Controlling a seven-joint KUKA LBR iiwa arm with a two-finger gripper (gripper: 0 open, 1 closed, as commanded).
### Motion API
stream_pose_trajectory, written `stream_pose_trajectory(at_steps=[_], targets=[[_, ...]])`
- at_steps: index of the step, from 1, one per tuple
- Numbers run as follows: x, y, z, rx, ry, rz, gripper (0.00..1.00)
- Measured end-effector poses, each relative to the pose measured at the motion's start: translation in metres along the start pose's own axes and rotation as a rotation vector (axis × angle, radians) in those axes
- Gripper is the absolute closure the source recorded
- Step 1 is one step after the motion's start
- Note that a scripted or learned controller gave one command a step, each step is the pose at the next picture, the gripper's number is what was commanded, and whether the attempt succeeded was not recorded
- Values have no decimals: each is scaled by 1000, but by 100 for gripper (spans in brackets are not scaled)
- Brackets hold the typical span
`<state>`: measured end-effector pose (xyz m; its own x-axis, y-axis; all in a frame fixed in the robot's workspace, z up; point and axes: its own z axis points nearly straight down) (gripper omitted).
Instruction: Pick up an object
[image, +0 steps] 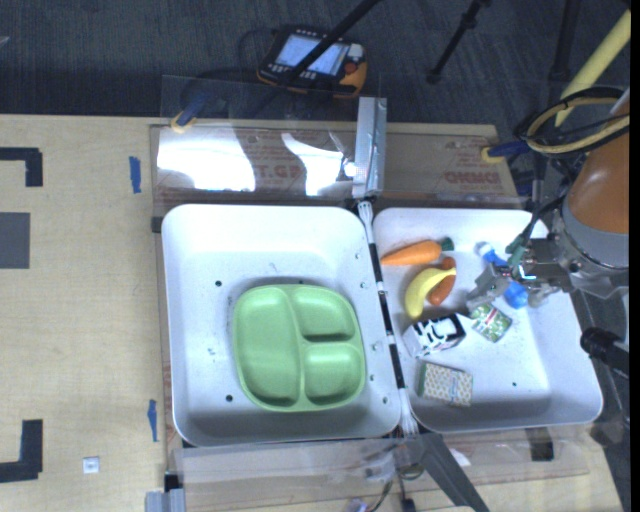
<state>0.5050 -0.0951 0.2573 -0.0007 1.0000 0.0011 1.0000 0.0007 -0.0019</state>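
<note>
The counter (80, 300) carries two white bins side by side. The left bin (200, 250) contains a green divided plate (298, 346). The right bin (560, 380) contains the candidate objects, grouped in its left half: a carrot (410, 253), a banana (428, 288), a black-and-white packet (440, 332), a green-printed packet (491, 322) and a speckled flat pad (445, 383).

The arm (600, 210) reaches in from the right. The pincer (505, 280) is low over the right bin, just right of the banana and above the green-printed packet. Whether it is apart or together cannot be determined; no object is visibly clamped.

Current step, as judged: approach and descent, grasp not yet made. The next move calls for selecting one object, centring over it, and closing across its narrow dimension.

Orientation: the carrot's long axis runs nearly left-right, tapered tip to the left. The banana's long axis runs diagonally, upper right to lower left.
</note>
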Motion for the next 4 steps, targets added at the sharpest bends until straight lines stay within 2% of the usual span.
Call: stream_pose_trajectory(at_steps=[1, 2, 3, 4], targets=[[-46, 5, 108, -1, 0, 192, 0], [-38, 32, 143, -34, -3, 195, 0], [-37, 33, 133, -35, 0, 195, 100], [13, 94, 52, -2, -1, 429, 100]])
